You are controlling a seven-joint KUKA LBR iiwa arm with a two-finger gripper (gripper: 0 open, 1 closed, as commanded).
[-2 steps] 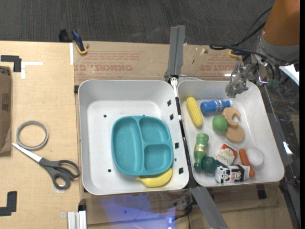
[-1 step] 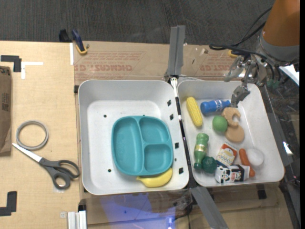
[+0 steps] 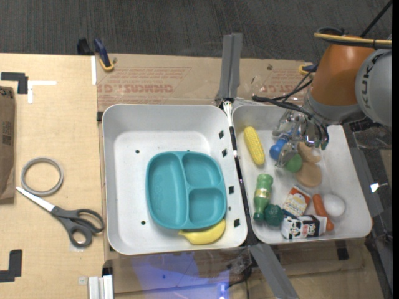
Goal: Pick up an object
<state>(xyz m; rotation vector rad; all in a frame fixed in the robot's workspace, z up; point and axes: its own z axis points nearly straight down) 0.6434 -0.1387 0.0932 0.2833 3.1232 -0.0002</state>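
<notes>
My claw (image 3: 298,143) low in the right bin (image 3: 356,224), fingers' state I cannot tell, amid a tight cluster of blue piece (image 3: 278,149), green ball (image 3: 293,163) and tan lump (image 3: 310,175); risk: neighbours jam the fingers, pick slips or grabs nothing.

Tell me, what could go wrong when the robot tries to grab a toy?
The gripper is down in the right bin, where toys lie crowded together. It might nudge the blue toy or the green one beside it, or pinch two at once. Round ones could slip out.
</notes>
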